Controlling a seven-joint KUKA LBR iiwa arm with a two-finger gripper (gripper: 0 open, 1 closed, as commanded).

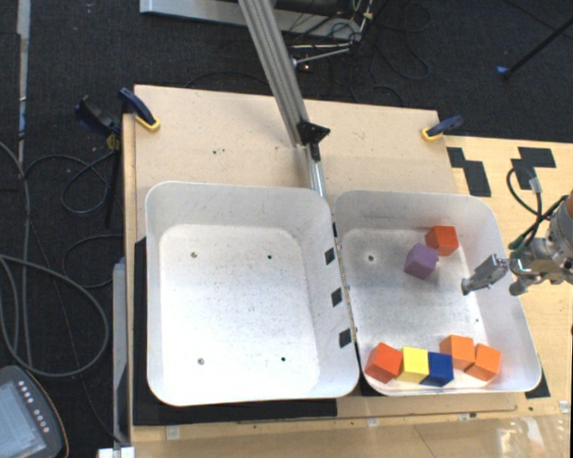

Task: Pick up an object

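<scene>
Seven blocks lie in the right bin (509, 306), none in the left bin (174, 219) beside it on the worktop (234, 128). From the camera view, an orange block (443, 239) sits toward the far side of the right bin with a purple block (420, 261) touching or just beside it on the near-left. Along the near wall runs a row: an orange block (384, 361), a yellow block (414, 362), a blue block (439, 368), then two more orange blocks (459, 351) (486, 361) at the right end, all packed close. The gripper (503, 270) reaches in over the right rim, with one finger (482, 274) pointing toward the bin's middle, near the purple block but apart from it. The fingers look spread, with nothing between them. By my reading the task is barely begun: no block is grasped or lifted, and the gripper has yet to settle over one, close, and raise it. The purple and far orange blocks seem the closest candidates.
</scene>
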